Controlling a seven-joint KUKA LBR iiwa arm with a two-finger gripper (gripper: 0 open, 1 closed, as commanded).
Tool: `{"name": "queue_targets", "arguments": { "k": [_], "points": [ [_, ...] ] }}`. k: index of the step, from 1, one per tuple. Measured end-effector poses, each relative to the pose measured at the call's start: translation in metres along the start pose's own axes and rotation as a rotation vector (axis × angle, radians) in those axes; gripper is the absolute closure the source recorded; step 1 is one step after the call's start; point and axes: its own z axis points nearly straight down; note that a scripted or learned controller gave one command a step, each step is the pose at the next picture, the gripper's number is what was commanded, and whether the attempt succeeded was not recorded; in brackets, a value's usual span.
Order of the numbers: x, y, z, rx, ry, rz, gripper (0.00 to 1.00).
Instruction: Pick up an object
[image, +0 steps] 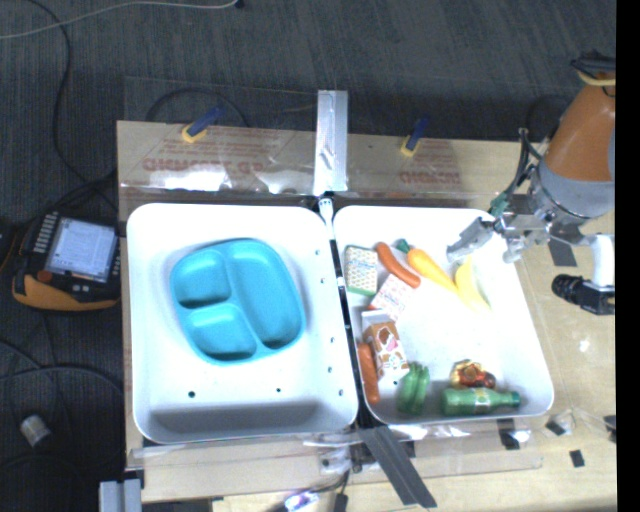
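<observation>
The right bin (520, 330) holds several toy foods. A yellow banana (470, 284) lies near its back right, beside an orange carrot (431, 266) and a red sausage (397, 265). My gripper (487, 247) hovers over the bin's back right corner, just above the banana, with its fingers spread apart and nothing between them. Along the bin's left side lie a green checked packet (361, 268), a red and white packet (392, 297) and a snack packet (385, 345). A green bottle (481, 401) lies at the front.
The left bin (150, 400) holds a blue divided plate (238, 299). A green pepper (412, 389), a second red sausage (368, 371) and a small brown and gold item (471, 375) lie near the right bin's front. The middle of that bin is bare white floor.
</observation>
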Motion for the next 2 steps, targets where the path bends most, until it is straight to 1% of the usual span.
{"name": "queue_targets", "arguments": {
  "k": [1, 2],
  "points": [
    [-0.0096, 0.0199, 0.1221, -0.002, -0.003, -0.212, 0.00],
    [-0.0085, 0.0194, 0.1142, 0.000, -0.001, -0.212, 1.00]
  ]
}}
